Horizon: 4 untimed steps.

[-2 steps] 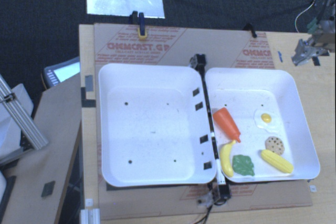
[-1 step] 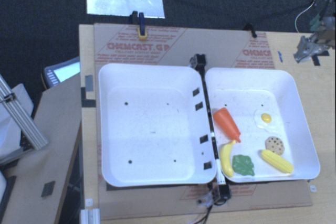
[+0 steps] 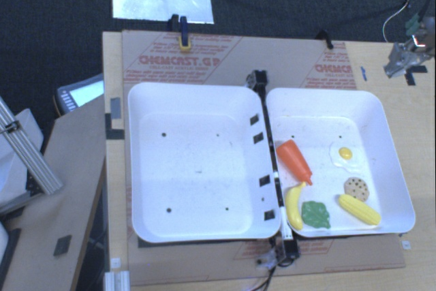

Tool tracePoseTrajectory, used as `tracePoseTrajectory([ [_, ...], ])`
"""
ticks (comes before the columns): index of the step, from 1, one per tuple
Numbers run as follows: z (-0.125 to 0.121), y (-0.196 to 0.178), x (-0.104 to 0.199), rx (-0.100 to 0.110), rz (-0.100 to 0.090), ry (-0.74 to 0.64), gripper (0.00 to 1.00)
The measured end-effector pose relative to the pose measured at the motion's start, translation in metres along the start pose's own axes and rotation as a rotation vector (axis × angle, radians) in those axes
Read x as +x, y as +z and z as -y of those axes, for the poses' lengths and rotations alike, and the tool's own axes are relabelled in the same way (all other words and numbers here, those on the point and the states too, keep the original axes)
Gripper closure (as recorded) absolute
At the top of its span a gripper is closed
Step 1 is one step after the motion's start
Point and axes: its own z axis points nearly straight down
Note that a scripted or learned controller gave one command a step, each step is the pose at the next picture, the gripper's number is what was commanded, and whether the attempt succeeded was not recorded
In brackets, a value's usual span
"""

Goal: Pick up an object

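Carrot (image 3: 294, 159) lies untouched in the right bin (image 3: 381, 120), with banana (image 3: 294, 208), green leaf (image 3: 316, 215), corn (image 3: 360, 209), cookie (image 3: 355, 188) and fried egg (image 3: 345, 155) nearby, so picking has not begun, and the claw's state I cannot tell.

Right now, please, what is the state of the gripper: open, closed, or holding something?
Gripper: at the view's upper right, off past the bins; open or closed cannot be told. Nothing is seen between its fingers.
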Motion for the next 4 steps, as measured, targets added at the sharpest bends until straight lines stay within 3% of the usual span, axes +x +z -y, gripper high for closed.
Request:
tracePoseTrajectory([
  [4,-0.004,-0.045,0.0,-0.016,0.007,-0.018,1.0],
])
